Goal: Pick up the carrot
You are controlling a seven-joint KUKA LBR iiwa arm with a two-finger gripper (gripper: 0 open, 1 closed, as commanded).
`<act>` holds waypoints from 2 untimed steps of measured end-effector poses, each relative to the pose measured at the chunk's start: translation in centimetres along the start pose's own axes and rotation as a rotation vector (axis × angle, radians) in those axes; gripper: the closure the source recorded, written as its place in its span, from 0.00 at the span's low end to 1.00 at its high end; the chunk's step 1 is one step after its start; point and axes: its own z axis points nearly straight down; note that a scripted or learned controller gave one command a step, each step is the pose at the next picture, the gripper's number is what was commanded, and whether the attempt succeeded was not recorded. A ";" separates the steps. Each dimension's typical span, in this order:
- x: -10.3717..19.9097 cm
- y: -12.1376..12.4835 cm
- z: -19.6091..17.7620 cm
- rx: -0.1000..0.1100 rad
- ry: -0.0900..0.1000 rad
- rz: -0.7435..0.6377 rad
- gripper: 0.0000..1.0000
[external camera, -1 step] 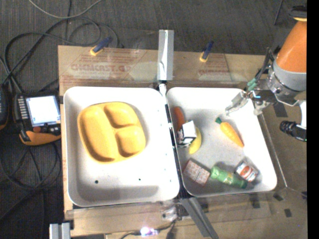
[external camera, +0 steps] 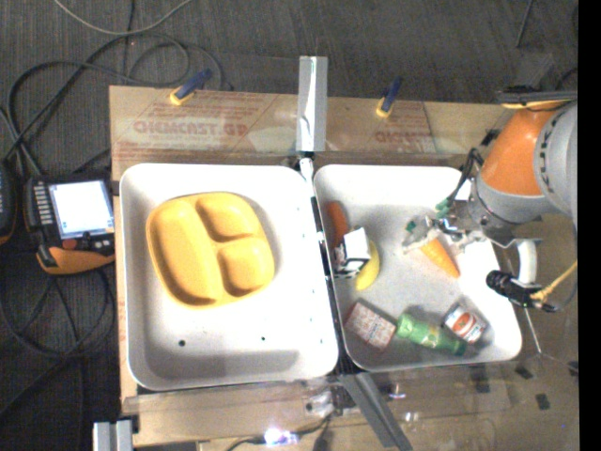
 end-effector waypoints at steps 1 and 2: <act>0.1 -0.1 -0.7 0.003 0.003 -0.001 1.00; 6.7 -2.6 -9.3 0.002 -0.003 0.087 1.00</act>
